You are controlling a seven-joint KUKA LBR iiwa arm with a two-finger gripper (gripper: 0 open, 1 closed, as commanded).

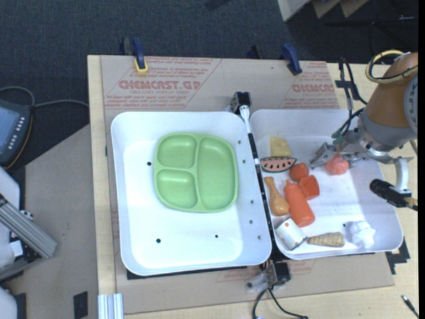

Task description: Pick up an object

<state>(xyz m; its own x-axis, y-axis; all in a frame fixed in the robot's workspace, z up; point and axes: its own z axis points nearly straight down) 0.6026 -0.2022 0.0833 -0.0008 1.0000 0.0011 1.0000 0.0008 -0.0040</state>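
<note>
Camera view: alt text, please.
The grey arm's gripper sits at a pink rounded toy in the right white bin among toy foods; the left white bin holds a green three-compartment plate.

A single fixed camera looked down from above the bench at a slant, far enough back to take in both white bins side by side: the left bin (126,198) with its green divided plate (196,172) near the middle of the frame, the right bin (382,228) toward the right edge. The brown board (199,78) under the bins ran across most of the picture, with dark carpet (99,18) beyond it along the top. The arm (392,111) entered from the right side of the frame.
</note>
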